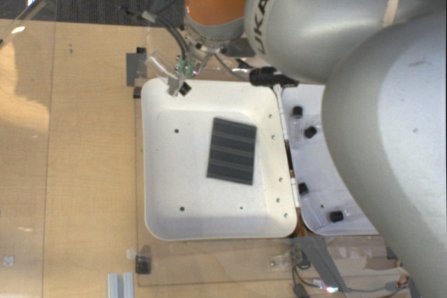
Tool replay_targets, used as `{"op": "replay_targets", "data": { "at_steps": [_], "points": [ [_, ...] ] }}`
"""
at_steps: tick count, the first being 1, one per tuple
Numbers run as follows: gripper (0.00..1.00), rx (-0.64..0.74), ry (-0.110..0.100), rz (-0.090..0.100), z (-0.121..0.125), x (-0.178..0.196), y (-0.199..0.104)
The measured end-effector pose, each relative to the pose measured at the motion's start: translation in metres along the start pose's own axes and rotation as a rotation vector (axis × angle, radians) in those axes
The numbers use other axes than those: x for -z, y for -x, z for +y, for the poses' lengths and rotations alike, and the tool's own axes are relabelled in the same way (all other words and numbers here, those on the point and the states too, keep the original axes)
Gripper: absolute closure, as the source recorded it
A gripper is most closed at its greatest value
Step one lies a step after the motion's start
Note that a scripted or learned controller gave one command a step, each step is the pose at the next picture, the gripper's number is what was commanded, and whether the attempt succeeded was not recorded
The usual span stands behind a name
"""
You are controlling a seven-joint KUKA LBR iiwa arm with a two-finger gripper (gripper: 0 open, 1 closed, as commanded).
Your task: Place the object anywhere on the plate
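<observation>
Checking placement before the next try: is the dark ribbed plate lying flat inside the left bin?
Flat: the dark plate lies on the left bin's floor, clear of its walls.

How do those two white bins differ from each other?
The left bin lies almost wholly in sight, while the right bin is largely covered by the grey arm. The left bin holds a dark ribbed rectangular plate near its middle; the right bin shows a few small dark bits on its floor. Both are white, shallow, round-cornered, and sit side by side on the bench.
</observation>
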State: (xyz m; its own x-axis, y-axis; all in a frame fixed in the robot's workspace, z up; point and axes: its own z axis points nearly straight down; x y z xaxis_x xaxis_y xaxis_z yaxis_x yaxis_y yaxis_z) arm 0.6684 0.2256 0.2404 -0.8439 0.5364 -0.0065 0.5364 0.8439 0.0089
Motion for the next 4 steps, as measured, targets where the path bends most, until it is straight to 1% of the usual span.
{"op": "replay_targets", "data": {
  "at_steps": [1,2,3,4],
  "points": [
    [1.0,-0.386,-0.005,0.002,0.002,-0.007,-0.015],
    [1.0,0.137,-0.002,0.003,-0.005,-0.047,0.004],
    [1.0,0.133,0.002,0.0,0.005,0.005,-0.012],
    [1.0,0.116,0.0,0.001,0.005,0.01,-0.011]
  ]
}}
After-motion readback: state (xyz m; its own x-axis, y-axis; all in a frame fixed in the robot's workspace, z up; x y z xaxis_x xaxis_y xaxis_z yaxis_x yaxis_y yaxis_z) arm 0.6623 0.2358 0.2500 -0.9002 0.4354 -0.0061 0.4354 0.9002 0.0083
